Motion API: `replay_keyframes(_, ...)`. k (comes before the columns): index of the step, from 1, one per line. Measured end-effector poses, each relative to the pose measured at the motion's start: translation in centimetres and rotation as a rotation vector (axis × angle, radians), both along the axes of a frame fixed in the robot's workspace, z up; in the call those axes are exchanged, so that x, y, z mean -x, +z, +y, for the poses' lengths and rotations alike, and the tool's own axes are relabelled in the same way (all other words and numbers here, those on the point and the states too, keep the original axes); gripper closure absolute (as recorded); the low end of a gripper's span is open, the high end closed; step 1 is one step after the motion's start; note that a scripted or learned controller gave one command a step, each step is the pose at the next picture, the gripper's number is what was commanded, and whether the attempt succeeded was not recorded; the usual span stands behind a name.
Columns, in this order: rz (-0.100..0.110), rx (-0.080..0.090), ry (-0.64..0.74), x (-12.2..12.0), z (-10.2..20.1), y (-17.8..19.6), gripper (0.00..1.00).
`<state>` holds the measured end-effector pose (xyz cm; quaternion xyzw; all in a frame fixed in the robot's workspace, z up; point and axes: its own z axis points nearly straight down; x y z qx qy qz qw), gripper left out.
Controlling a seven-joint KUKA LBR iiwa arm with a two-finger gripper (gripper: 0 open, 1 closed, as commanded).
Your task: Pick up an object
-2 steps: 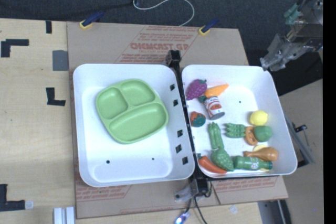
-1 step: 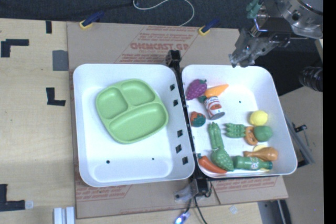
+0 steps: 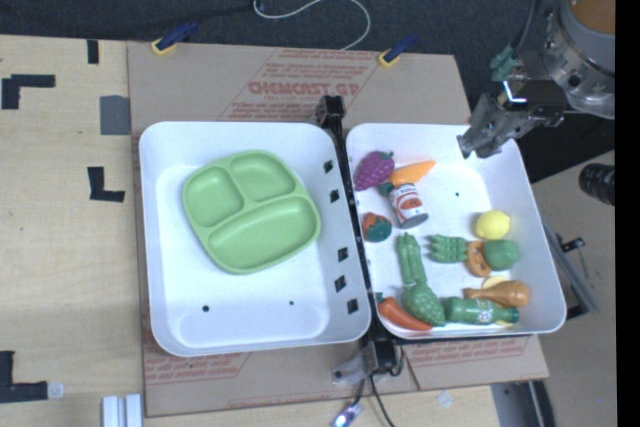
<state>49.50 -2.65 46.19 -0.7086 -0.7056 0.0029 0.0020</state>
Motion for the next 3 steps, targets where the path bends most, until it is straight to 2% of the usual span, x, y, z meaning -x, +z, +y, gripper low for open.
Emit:
replay_keyframes(1,-0.006,-0.002,0.014,1.2,8.4,0.8,1.00)
replay_keyframes(2,0.007,0.001,0.008,1.3,11.1,-10.7,1.00)
replay_keyframes(3,-0.007,0.000,0.002,1.1,6.4,-8.1,1.00)
